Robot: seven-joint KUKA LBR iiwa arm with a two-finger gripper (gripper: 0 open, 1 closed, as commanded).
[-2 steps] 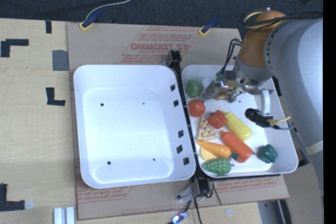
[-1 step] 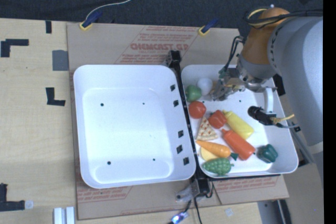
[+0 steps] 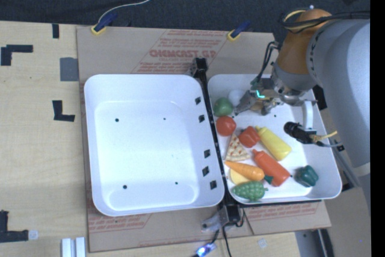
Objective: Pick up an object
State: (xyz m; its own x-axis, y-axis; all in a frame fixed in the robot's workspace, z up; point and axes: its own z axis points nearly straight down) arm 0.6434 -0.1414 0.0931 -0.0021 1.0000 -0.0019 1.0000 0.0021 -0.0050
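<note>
Now, arm: reaches in from the right, orange band above the wrist
Gripper (image 3: 255, 100): low over the back of the right bin (image 3: 328, 189), near the green ball (image 3: 223, 106); whether it is open or shut cannot be told
Right bin: green ball and tomato (image 3: 225, 126) by the left wall; pizza slice (image 3: 236, 149), carrot (image 3: 244, 170), yellow bottle (image 3: 274, 142), red pepper (image 3: 271, 167), green pepper (image 3: 307, 176) and broccoli (image 3: 249, 191) spread toward the front
Left bin (image 3: 96, 93): white, beside the right bin
</note>
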